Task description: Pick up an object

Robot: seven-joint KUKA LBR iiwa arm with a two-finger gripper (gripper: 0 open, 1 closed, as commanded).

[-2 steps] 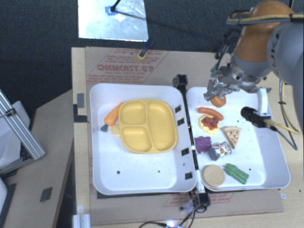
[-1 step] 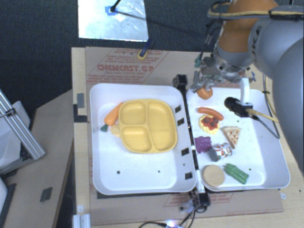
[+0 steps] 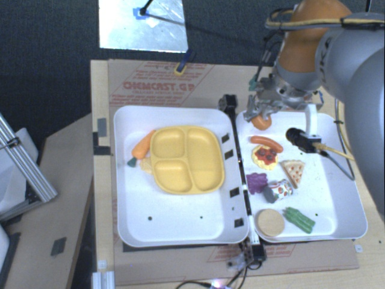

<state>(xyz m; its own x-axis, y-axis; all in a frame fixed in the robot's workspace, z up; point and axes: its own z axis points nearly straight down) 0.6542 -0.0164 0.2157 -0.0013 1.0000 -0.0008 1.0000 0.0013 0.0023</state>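
My gripper [image 3: 260, 110] hangs over the far left corner of the right bin [image 3: 343, 215]. A small orange round thing [image 3: 261, 123] sits directly under its tip, touching or nearly touching it. Whether it is gripped or just lies on the bin floor is unclear. Just in front of it lie a red sausage [image 3: 266, 141] and a round yellow-and-red toy food [image 3: 265, 156].
The right bin also holds a pizza slice [image 3: 293, 172], purple grapes [image 3: 257, 182], a small can [image 3: 281, 190], a green vegetable [image 3: 299, 219] and a tan disc [image 3: 271, 221]. In the left bin [image 3: 129, 221] are a yellow divided plate [image 3: 183, 159] and a carrot [image 3: 142, 145].
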